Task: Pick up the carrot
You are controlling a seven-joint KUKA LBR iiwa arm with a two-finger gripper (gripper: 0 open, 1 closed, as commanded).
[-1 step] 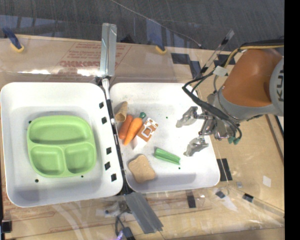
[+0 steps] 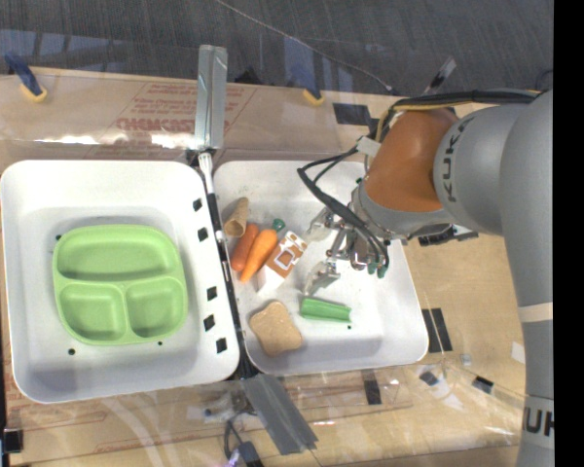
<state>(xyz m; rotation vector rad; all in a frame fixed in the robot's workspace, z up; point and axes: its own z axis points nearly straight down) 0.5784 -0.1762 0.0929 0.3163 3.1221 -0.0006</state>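
Gripper: gripper (image 2: 343,258) hangs over the middle of the right bin, below the orange wrist band; its metal fingers point toward the left and near side. How wide they stand cannot be told, and nothing shows between them.
Arm: grey arm (image 2: 496,183) comes in from the right, with black cables looping over the far side of the wrist.
Carrot: carrot (image 2: 253,249) lies in the left part of the right bin, close to the dividing wall, with its thick end far and its tip near. It is left of the gripper and apart from it.
Cork-like piece: tan cylinder (image 2: 236,217) lies just beyond the carrot, touching or nearly touching it.
Small box: orange and white box (image 2: 286,253) sits just right of the carrot, between it and the gripper.
Green piece: green pod-shaped toy (image 2: 324,309) lies near the gripper, on its near side.
Bread: bread slice (image 2: 275,327) rests at the near edge of the bin floor.
Right bin: white bin (image 2: 394,334) holds all of these.
Left bin: left bin (image 2: 24,261) holds a green divided plate (image 2: 122,282) with three compartments.
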